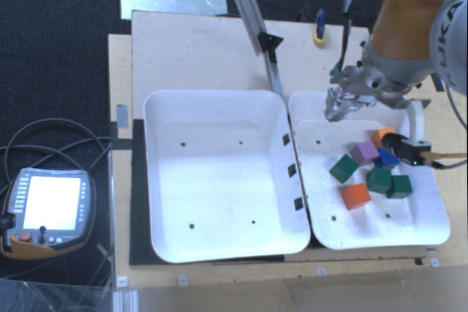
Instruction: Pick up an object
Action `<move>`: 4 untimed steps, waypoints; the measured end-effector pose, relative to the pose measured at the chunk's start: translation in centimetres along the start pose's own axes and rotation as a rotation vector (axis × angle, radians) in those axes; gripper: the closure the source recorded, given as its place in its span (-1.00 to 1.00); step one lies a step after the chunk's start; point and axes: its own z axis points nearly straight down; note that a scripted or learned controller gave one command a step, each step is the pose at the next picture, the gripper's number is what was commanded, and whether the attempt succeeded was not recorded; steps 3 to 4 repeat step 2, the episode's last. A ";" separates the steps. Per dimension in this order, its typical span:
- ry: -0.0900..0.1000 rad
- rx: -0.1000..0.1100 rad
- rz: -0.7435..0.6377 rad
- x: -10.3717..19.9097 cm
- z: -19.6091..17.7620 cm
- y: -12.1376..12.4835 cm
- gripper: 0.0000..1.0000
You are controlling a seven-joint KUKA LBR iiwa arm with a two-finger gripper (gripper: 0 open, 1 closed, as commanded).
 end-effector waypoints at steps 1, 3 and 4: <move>0.000 0.001 0.000 5.0 0.2 -1.4 1.00; 0.000 0.001 0.000 9.7 0.5 -2.7 1.00; 0.000 0.001 0.000 9.7 0.5 -2.7 1.00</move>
